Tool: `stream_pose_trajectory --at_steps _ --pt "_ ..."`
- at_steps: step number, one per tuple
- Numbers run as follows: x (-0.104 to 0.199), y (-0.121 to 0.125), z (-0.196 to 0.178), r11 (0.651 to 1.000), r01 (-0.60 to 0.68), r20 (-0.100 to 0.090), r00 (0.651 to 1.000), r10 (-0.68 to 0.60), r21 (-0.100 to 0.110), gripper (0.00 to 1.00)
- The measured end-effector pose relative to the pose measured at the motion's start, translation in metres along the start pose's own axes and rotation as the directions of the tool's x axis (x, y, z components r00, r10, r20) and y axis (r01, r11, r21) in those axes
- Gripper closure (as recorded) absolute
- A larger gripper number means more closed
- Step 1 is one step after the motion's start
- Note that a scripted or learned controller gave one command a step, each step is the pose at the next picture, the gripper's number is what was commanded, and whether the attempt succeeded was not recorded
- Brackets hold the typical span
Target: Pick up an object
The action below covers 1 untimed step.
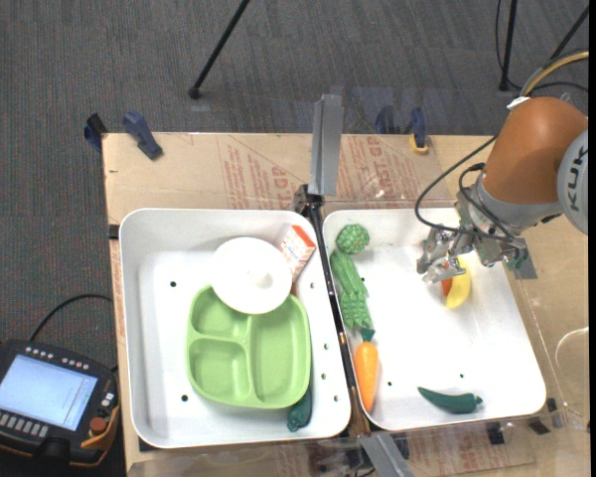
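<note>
Item 1: my hand (447, 266), reaching in from the right, low in the right bin (517, 361) near its upper middle. It sits directly over a small yellow and orange piece (458, 290) that looks like toy fruit. I cannot tell the state of my hand, nor whether the piece is caught in it or merely lying beneath; my own wrist hides the contact.

Item 2: yellow and orange piece, the likeliest target by my judgement, since it is the thing just under my hand. It lies well clear of the bin walls, which leaves room to close on it.

Item 3: dark green pepper (450, 398), lying flat near the front of the right bin, well apart from my hand.

Item 4: green leafy vegetable (351, 276) and orange carrot (366, 369), laid end to end along the right bin's left wall. Pressed that near the wall, I judge them awkward to grasp.

Item 5: left bin (144, 366), holding a green divided tray (248, 351) with a white round plate (251, 274) overlapping its upper edge, and a small orange and white carton (298, 246) tucked beside the plate against the divider.

Item 6: both bins rest side by side on the surface (209, 172).
</note>
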State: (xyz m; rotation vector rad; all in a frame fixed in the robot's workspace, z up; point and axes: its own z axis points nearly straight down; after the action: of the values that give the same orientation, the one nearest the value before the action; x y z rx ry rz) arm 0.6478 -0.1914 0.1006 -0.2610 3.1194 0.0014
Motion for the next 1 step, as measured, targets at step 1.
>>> stream_pose_trajectory --at_steps 1 --pt "-0.0086 0.0384 -0.1123 0.997 -0.078 0.007 0.997 0.077 0.004 1.00"
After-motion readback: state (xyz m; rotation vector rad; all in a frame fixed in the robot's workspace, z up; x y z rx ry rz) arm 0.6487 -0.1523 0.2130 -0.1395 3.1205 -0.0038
